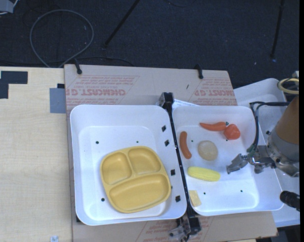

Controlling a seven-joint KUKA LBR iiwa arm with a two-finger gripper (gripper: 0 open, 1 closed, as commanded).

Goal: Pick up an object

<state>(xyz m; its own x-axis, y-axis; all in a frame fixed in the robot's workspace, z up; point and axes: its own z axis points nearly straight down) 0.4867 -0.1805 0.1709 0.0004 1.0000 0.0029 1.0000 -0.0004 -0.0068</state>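
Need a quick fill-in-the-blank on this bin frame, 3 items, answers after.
1. The yellow divided tray lies in the ____ bin.
2. The corn cob lies in the right bin, and its colour is ____.
3. The sausage lies between the centre divider and the round ____ potato.

Missing words: left; yellow; beige

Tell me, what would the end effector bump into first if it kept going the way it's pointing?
Probably the yellow corn. The end effector points left across the right bin, and the corn lies nearest in that line, slightly lower in the view. The round beige food sits close too, so height could change this.
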